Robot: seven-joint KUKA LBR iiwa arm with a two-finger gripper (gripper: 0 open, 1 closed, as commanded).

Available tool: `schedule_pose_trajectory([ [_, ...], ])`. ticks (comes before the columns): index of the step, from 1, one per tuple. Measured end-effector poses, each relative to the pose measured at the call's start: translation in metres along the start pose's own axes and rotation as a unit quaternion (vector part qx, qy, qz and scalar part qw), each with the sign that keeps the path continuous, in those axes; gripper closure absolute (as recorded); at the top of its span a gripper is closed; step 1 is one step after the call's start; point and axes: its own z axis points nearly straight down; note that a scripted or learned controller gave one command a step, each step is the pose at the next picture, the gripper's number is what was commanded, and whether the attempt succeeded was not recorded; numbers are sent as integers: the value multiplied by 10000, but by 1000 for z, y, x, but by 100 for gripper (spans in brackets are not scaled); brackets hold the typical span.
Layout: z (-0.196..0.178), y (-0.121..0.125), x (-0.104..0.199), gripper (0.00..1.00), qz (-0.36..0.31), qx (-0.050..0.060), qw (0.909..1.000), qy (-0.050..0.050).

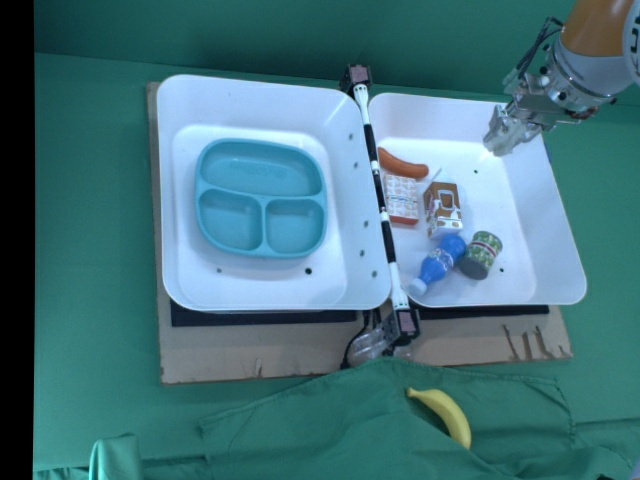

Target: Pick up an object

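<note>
Altogether two bins (455,118) (one tray (262,198)).

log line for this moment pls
hand over right bin far corner | holding nothing seen | hotdog, carton, bottle, can in bin
</note>
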Motion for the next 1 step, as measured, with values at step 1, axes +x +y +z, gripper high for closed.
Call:
schedule_pose_trajectory([
  [1, 3, 2, 3, 0, -25, 8, 10000, 0],
])
